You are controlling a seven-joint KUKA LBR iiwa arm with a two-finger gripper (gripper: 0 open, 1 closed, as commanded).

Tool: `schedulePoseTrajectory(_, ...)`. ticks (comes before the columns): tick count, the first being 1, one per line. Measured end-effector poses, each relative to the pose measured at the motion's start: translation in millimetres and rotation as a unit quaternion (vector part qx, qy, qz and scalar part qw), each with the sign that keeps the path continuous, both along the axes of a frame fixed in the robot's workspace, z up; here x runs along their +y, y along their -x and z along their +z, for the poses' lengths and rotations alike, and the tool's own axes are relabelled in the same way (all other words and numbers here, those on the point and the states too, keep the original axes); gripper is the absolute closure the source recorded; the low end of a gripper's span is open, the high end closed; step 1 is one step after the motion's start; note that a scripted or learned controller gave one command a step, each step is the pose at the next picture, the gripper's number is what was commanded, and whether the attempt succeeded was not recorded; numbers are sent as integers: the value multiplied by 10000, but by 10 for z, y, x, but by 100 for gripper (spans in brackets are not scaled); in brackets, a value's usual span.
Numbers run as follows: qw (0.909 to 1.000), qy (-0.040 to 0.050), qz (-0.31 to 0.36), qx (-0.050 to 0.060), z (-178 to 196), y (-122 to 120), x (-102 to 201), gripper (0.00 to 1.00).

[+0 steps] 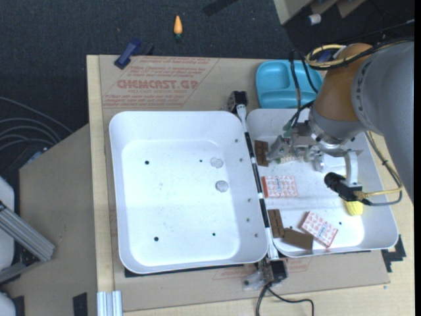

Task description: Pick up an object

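Reaching step, by the look of it: claw [289, 147] low in the right bin [378, 232], far-left corner, spread or pinched impossible to tell, beside a brown block [261, 152]; next, probably closing squarely on that block before lifting.

A single fixed camera is looking down at a slant from above the bench [164, 78], taking in both bins [131, 176] at middling range, seemingly from the near side, the arm [388, 78] entering at right

White bins [177, 255], grey arm [388, 87] with orange band [337, 97], blue tray [279, 84], red-patterned white packets [281, 186], brown blocks [296, 239]
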State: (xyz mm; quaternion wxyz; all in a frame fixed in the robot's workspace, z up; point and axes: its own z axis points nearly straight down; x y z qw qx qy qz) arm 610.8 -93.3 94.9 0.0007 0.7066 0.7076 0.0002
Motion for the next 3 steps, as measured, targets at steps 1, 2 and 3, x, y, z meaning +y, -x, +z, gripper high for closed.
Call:
schedulePoseTrajectory(1,10000,3,3,-10,102,-5,3,100)
schedulePoseTrajectory(2,10000,-7,0,-8,1227,643,500,100)
schedulePoseTrajectory(3,10000,-6,-4,11,1212,653,495,0)
